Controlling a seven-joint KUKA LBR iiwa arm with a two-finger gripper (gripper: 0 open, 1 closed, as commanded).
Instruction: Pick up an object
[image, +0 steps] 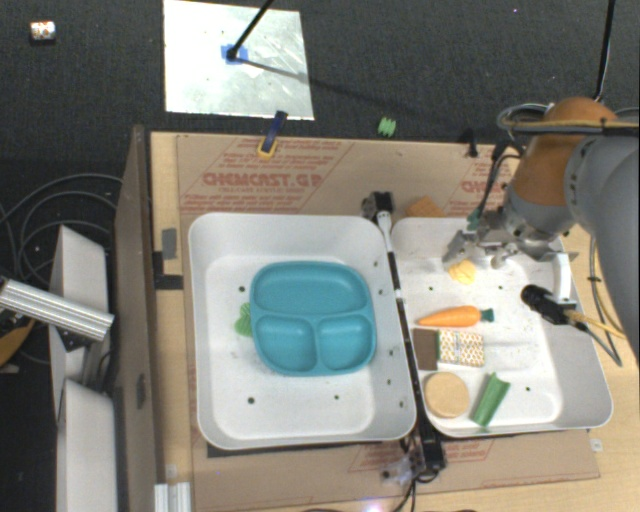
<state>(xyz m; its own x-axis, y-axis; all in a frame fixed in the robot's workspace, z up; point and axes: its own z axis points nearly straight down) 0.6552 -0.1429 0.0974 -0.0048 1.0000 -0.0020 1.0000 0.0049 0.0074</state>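
Yellow little chunk (462, 270) in the far part of the right bin (590, 395) looks light, hard and kinda slick to me, so I'd pinch its short sides, with my arm (600, 170) slanting in from far right and my pincer (484, 249) just above it, can't tell how wide.

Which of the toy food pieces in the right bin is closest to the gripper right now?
The small yellow piece, lying just below the gripper near the bin's upper left. The carrot, patterned square, round cookie and green piece all lie farther down the bin.
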